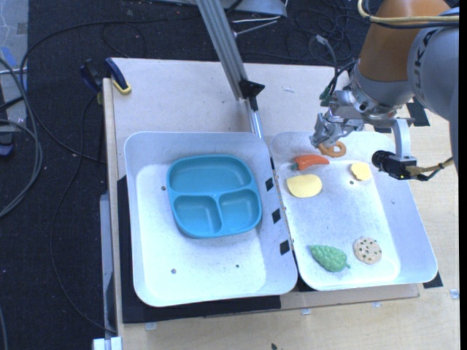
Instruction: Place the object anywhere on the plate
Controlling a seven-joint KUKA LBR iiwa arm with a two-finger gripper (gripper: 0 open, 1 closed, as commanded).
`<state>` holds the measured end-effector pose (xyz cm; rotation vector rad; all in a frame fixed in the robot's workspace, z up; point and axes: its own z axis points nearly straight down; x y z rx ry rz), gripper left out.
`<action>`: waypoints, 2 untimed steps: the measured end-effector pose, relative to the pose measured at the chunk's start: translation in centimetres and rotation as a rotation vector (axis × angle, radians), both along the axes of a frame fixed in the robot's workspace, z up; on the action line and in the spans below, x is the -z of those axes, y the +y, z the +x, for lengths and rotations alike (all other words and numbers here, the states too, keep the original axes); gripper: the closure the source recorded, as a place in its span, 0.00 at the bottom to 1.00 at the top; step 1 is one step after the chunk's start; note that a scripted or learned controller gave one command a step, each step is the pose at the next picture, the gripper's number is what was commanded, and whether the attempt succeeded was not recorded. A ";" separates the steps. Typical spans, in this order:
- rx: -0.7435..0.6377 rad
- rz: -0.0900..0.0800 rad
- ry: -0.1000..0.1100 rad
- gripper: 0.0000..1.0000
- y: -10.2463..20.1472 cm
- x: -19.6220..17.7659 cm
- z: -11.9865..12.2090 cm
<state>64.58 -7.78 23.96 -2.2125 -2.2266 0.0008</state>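
Hovering low over the far end of the right bin [408,232], gripper [330,141] sits just above an orange ring [336,149]; whether it has closed on the ring cannot be told. Likely purpose: picking an item for transfer.

Left bin [146,254]: one blue divided plate [215,195], three compartments, nothing in them.

Right bin: orange ring; carrot [311,162] just beside it; yellow oval piece [304,187]; small yellow piece [360,171]; green leafy item [330,257]; cookie [367,250]. All lie well apart from the plate.
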 end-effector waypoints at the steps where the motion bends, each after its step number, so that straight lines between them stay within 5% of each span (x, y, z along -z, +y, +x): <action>1: 0.000 0.000 0.000 1.00 5.2 -0.3 -3.4; 2: 0.000 0.000 0.001 1.00 9.6 0.7 -5.1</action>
